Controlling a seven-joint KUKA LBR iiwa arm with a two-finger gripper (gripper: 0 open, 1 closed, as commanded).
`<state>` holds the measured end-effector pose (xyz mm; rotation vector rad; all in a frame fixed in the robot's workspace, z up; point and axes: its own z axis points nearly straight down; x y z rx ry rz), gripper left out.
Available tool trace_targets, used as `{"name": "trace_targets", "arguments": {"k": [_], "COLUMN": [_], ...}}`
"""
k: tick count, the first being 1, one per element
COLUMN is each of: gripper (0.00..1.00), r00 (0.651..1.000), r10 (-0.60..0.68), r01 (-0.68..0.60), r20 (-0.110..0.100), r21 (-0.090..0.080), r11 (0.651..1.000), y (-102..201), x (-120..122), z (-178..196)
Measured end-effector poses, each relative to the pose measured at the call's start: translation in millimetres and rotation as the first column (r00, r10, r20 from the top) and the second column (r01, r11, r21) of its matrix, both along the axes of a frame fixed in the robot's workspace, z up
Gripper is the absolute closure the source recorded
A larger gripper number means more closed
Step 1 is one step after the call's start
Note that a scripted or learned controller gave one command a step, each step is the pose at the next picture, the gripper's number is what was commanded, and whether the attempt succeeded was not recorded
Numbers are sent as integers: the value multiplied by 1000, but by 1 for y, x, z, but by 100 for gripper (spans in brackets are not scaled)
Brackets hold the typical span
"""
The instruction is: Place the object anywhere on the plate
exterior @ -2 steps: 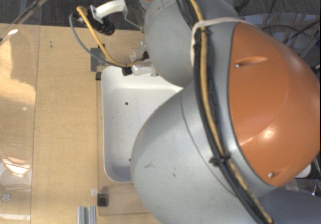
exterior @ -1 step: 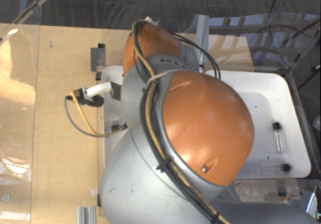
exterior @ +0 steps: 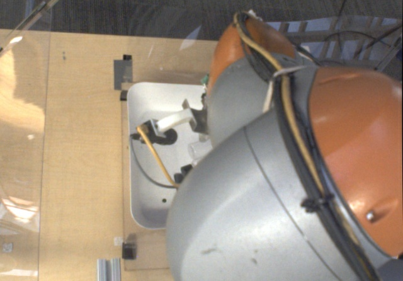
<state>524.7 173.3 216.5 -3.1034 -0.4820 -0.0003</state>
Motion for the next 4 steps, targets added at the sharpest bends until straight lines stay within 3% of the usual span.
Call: {"name": "trace_targets", "arguments": {"k": [1, 2, 3, 4], "gripper": [100, 0, 0, 100], "r00": [998, 998, 996, 997], "r10": [-67, -67, -89, -81], "r01": [67, 67, 89, 81], "r20": [3, 2, 3, 0], "r21": [1, 1, 8, 7], "r11": [998, 998, 996, 997], "y": [61, 61, 65, 67], "x": [43, 43, -27, -27], "z": [-9, -9, -116, -107]}}
